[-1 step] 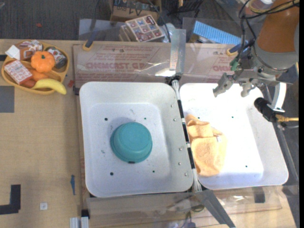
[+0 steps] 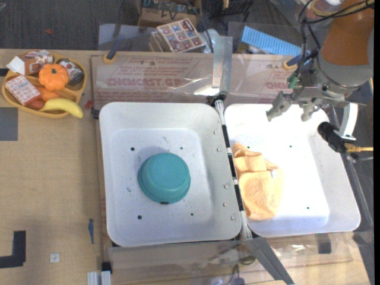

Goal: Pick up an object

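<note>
End effector [image 2: 292,107] hangs with fingers spread and nothing between them, up and right of the orange cloth [image 2: 257,184]. Cloth lies in its bin; pickup not yet made.

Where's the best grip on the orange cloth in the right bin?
Probably the raised fold along the orange cloth's upper edge, approached from straight above. It lies crumpled against the right bin's left wall, so side access is blocked; the gripper can pinch a bunched ridge.
</note>
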